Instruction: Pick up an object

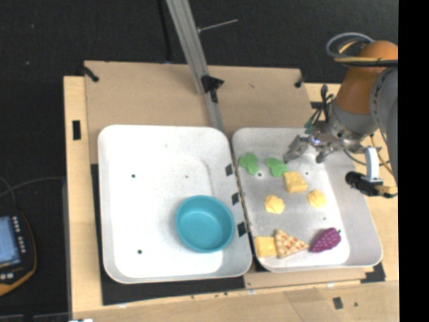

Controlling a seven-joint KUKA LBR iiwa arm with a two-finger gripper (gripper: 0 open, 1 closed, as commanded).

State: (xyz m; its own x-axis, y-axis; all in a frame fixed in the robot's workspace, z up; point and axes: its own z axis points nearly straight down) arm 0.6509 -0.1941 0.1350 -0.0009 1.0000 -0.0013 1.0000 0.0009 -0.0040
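Note:
My gripper [307,153] hangs over the far part of the right bin [358,217], its two fingers spread open with nothing between them. Just below it lies a yellow cheese block [294,181]. Two green pieces [249,162] [275,166] lie to its left. Further forward are two small yellow pieces [274,204] [316,198], a pizza slice [289,243], a yellow block [265,246] and purple grapes [326,239].
The left bin [134,153] holds a blue bowl [203,223] near its front right. A grey metal post [191,42] slants up from between the bins at the back. The arm's orange band [362,79] is at the right.

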